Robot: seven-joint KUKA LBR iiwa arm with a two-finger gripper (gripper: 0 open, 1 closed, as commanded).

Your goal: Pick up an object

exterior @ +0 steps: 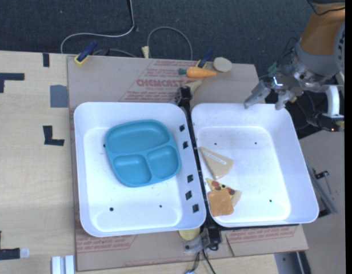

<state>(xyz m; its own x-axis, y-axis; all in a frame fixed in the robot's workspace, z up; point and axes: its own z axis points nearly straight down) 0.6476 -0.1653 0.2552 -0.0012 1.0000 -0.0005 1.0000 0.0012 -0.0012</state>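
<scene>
Orange toy slice (221,203) lies in the right bin (290,153); the pincer (268,96) hangs spread apart, holding nothing, above its far rim.

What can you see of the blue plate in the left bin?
The blue plate is a rounded, plastic-looking divided tray with three compartments: one wide section along its far side and two smaller ones along its near side. It lies flat, right side up, slightly rotated, on the floor of the left bin, toward the far side. Nothing lies in it, and it sits apart from the gripper.
</scene>
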